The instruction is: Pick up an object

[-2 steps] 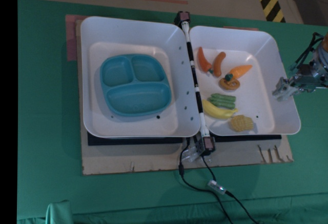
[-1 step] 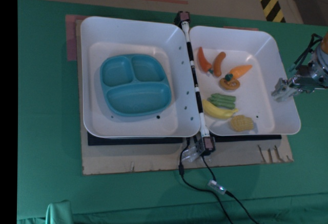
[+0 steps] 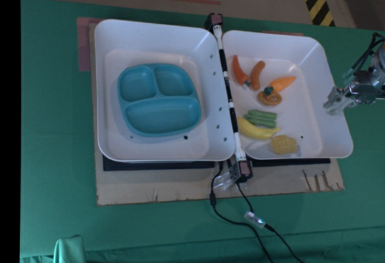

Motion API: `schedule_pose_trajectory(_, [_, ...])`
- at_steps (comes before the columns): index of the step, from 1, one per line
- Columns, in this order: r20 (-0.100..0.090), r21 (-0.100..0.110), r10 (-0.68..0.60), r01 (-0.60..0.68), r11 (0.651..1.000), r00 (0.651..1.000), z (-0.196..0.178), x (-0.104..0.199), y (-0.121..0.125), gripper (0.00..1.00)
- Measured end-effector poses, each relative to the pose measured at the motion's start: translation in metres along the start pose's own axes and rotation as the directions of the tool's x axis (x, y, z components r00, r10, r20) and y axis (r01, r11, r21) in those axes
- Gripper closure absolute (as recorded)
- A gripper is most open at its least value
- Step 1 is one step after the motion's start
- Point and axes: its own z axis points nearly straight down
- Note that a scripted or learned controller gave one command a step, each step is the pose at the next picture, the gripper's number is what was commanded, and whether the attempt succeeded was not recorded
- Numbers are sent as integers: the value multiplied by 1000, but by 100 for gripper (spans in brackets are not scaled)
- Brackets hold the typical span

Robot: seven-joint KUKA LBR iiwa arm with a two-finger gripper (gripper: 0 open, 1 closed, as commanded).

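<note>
The right white bin (image 3: 313, 51) holds several toy foods: an orange pepper (image 3: 240, 71), a sausage (image 3: 257, 74), a carrot (image 3: 281, 83), a pretzel-like piece (image 3: 269, 98), a green pea pod (image 3: 261, 117), a yellow banana (image 3: 255, 130) and a corn cob (image 3: 283, 145). My gripper (image 3: 335, 104) hangs at the right rim of this bin, to the right of all the foods and apart from them. Nothing shows between its fingers.
The left white bin (image 3: 108, 45) bears a blue three-compartment plate (image 3: 159, 100). A black-and-white bar (image 3: 225, 84) runs between the bins. Cables (image 3: 252, 219) trail over the green cloth at the front. Cardboard lies under both bins.
</note>
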Motion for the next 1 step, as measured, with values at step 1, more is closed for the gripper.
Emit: schedule_pose_trajectory(1, [0,-1,-1,1,1000,1000,-13,16,0,100])
